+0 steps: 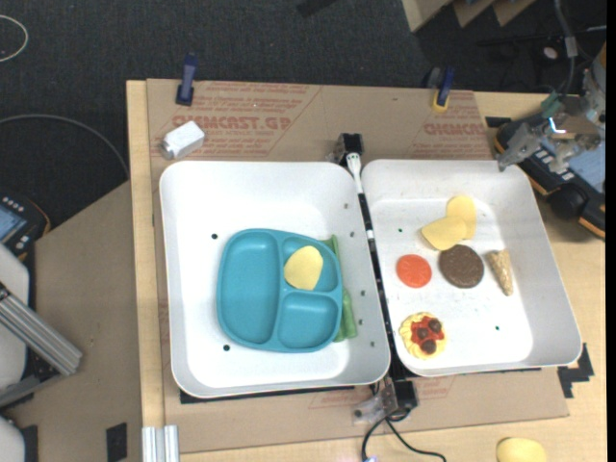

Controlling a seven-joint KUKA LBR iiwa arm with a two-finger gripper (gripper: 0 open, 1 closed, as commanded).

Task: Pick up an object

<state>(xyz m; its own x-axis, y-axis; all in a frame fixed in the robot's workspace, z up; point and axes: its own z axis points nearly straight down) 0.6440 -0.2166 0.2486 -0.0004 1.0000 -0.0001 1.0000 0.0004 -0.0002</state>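
The right bin (539,345) holds several toy foods: a yellow chip-like piece (450,224), a red-orange disc (415,270), a brown round cookie (462,266), a tan cone (500,270) and a small pizza (423,333). In the left bin (192,200) lies a teal divided plate (255,292) with a yellow piece (304,268) in its upper right compartment. My gripper (517,144) hangs at the far right, just past the right bin's back right corner, away from all the foods and with nothing seen in it.
A green item (343,301) sticks out from under the plate's right edge. A white block (183,139) lies on the cardboard behind the left bin. Blue clamps (186,79) (443,87) hold the board's back edge. A yellow object (520,449) sits off the bench at bottom right.
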